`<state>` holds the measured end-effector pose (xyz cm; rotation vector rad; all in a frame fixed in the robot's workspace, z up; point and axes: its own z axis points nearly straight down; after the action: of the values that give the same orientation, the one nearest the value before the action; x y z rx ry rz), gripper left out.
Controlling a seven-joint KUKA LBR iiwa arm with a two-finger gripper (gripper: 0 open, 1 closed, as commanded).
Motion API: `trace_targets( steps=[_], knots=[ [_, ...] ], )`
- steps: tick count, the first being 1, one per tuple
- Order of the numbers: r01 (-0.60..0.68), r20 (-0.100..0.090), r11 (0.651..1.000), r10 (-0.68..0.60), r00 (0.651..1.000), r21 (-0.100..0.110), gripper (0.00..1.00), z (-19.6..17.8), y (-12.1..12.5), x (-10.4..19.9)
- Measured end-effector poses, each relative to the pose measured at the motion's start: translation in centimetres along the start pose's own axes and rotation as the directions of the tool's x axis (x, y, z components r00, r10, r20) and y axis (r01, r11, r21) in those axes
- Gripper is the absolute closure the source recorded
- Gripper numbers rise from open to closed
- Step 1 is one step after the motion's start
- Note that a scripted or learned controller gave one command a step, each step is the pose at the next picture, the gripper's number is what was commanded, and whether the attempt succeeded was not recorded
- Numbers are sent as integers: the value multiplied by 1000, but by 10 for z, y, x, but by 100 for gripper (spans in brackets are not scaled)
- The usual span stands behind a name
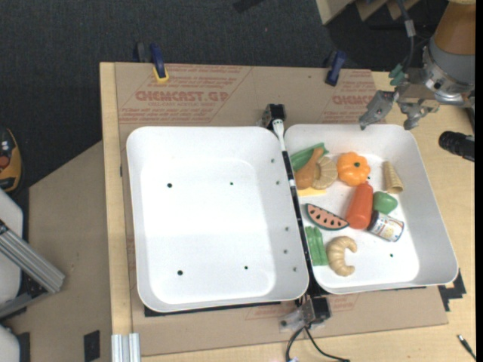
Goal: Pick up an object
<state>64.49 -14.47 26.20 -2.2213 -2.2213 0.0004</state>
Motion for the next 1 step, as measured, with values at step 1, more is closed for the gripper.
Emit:
trace_targets(
  steps=[1],
  knots=[
    [2, -3, 1000, -2, 1000, 13, 0, 150, 19, 23]
  ],
)
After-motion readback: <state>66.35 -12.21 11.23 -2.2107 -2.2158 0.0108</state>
